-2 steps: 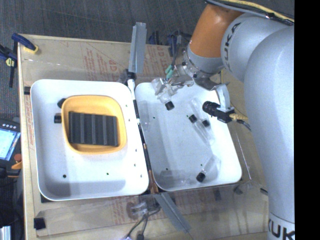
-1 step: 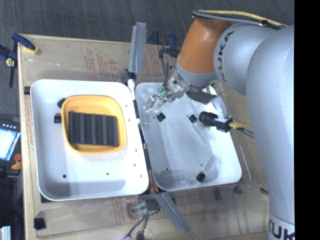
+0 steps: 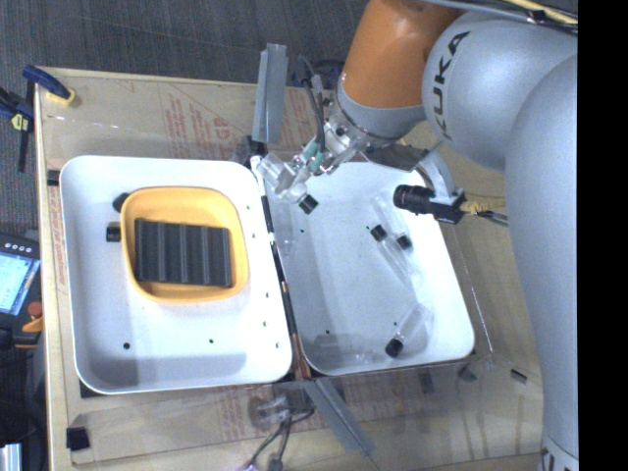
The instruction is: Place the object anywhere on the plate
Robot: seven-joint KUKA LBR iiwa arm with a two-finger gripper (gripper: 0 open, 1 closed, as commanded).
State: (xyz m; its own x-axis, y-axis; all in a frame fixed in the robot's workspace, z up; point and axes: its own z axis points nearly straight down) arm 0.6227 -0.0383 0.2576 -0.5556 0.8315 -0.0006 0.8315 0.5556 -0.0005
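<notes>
While the arm [image 3: 461,77] reaches in over the right bin [image 3: 442,312], its fingers [image 3: 294,177] sit at that bin's far left corner; I cannot tell their state. The yellow plate [image 3: 186,204] holds a dark ridged object [image 3: 184,250], left of the fingers in the left bin [image 3: 88,341].

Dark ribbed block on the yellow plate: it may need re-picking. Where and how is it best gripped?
Probably pinch a middle rib of the ribbed block from straight above: it lies flat, and the raised rim of the yellow plate hems in its sides.
</notes>
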